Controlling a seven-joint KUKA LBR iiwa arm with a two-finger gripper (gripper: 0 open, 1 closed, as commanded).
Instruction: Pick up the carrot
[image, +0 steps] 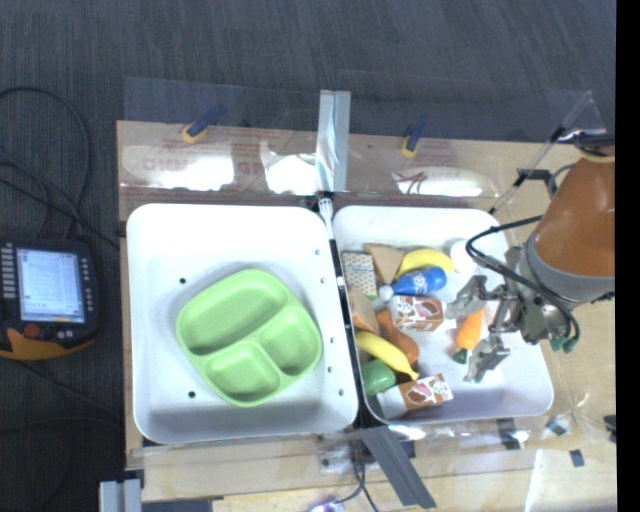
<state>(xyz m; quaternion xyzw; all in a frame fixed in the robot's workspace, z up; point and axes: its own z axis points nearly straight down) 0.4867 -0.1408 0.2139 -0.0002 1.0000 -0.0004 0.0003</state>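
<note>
Over the right bin (520, 400), seen from the fixed overhead camera, the gripper (482, 325) sits low with its two fingers spread, one above and one below the carrot (469, 331). The carrot is a short orange piece lying on the bin floor in the right half, and it lies in the gap between the fingers, so the gripper is open around it and not yet clamped. The step in hand looks like the end of the descent, just ahead of the grasp. The next move would call for the fingers to close squarely on the carrot and then a straight lift; whether the fingers are low enough to catch it cannot be told from this slant. To the left of the carrot lies a cluster of other things: a brown carton (416, 313) just beside it, a blue bottle (420, 283) and a banana (424, 262) above that, a second banana (381, 351) lower down, a green item (376, 377) and another carton (426, 392) near the front wall. None of them lies between the fingers, though the near carton is close enough that a sideways slip might nudge it. The left bin (160, 250) holds a green divided plate (250, 335), well apart from the work. Both bins rest on the counter (230, 150).
</note>
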